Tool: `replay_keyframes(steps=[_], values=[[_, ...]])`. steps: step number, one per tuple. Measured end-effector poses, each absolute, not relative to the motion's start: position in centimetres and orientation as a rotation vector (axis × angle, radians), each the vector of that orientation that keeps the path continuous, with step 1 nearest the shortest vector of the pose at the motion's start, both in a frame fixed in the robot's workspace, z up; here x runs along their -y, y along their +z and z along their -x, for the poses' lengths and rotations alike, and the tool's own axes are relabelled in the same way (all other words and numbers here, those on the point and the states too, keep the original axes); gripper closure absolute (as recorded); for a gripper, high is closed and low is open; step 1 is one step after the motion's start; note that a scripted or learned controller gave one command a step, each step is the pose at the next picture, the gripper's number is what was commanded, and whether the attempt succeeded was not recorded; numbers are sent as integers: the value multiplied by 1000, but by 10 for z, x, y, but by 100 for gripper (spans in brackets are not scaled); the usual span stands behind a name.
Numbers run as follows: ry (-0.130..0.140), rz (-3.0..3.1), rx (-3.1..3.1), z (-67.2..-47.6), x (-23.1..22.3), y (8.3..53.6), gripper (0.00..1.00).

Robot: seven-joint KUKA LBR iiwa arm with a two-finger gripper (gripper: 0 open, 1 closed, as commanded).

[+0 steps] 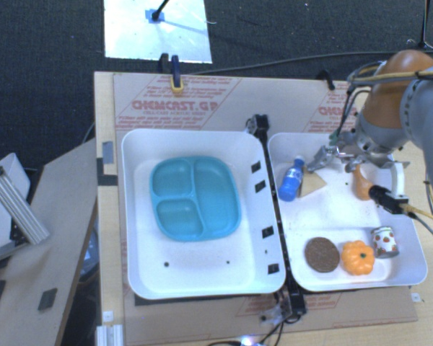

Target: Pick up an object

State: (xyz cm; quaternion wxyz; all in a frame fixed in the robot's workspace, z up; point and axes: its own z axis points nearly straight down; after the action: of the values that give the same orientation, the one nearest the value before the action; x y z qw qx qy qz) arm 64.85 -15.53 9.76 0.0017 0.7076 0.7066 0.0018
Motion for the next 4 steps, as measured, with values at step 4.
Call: replay_keyframes(steps=[4], values=[[6, -2212, -2222, -633, 165, 273, 100]])
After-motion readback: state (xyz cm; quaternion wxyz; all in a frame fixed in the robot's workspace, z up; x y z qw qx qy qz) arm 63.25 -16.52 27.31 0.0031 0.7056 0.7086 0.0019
